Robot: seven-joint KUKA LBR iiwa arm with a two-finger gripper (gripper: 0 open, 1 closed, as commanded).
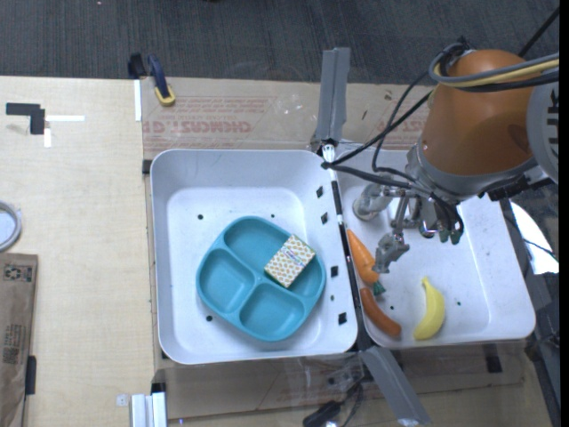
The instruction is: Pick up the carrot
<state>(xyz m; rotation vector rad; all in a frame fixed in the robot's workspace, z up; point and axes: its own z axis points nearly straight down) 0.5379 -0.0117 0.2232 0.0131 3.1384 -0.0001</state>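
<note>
The bench (71,203) carries two shallow white bins side by side. The left white bin (178,265) holds a round blue plastic plate with three compartments (244,292), lying toward that bin's near edge. The right white bin (493,274) sits under the grey arm with its orange band (476,105), which reaches in over that bin's far edge. The metal two-finger gripper (388,254) hangs over the bin's left half, just beside the carrots; whether its claw is spread or pressed together cannot be told.

A slim orange carrot (360,254) lies along the right bin's left wall. A second orange carrot (380,317) lies near the near-left corner. A curved yellow banana (430,310) rests close to the near edge. A small patterned yellow sponge block (290,261) sits on the plate's far-right compartment.
</note>
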